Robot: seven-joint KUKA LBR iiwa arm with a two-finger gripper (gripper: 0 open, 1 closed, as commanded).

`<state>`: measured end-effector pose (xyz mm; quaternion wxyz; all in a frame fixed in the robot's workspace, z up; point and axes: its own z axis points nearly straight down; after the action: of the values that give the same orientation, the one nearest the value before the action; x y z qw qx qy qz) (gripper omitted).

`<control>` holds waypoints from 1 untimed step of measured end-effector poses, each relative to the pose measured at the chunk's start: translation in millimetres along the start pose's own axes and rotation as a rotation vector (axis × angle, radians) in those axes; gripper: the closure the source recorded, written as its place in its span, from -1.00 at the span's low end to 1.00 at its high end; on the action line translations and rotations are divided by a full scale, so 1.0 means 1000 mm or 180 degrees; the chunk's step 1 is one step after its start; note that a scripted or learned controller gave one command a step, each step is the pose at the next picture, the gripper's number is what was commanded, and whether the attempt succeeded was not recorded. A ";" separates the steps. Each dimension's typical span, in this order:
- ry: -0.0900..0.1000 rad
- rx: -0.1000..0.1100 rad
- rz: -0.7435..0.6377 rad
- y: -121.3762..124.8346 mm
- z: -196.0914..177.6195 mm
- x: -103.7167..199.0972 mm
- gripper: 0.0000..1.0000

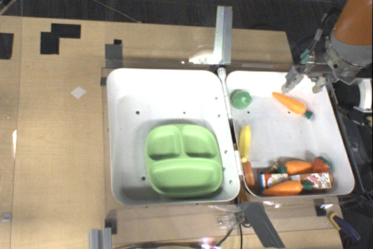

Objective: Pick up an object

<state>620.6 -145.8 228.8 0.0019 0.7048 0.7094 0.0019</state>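
Green tray (183, 159) sat in left bin (125, 96). We saw gripper (303, 83) just above-right of carrot (289, 103), fingers (289, 82) spread, pinching nothing.

Right bin (338, 143), contents: a green ball (240, 98) near the upper left corner; an orange carrot (290, 103) lying aslant just right of it, leafy end lower right; a yellow banana (245, 142) upright along the left wall; at the lower edge, two more carrots (298, 167) and a labelled carton (303, 182), crowded together and touching.
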 end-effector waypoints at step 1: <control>-0.0005 -0.0009 -0.0107 0.028 0.135 -0.015 -1.00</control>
<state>649.1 -161.0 94.1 0.0036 0.6927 0.7212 0.0023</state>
